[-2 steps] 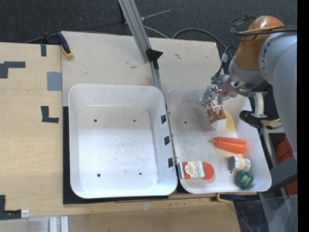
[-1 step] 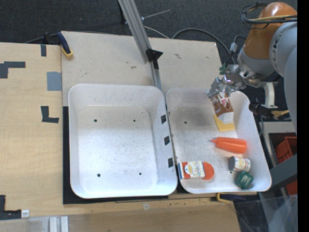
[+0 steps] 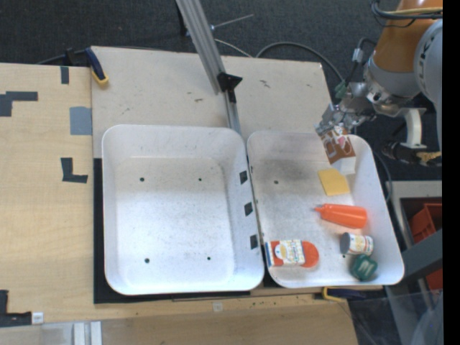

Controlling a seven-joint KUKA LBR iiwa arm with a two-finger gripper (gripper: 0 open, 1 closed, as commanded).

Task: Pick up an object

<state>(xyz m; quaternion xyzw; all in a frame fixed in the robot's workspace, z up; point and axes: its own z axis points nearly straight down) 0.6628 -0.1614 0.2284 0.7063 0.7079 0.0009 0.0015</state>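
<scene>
While gripper [image 3: 335,126] hangs over right bin [image 3: 287,157] far corner — brown packet [image 3: 338,147] at fingertips, grasp unclear — lift slowly, vertically.

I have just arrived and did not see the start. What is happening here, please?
A grey and orange robot arm reaches in from the right, its gripper over the far corner of the right bin, at a small brown packet. Whether it grips the packet is unclear. A yellow block, orange bottle and other small items lie nearby.
</scene>
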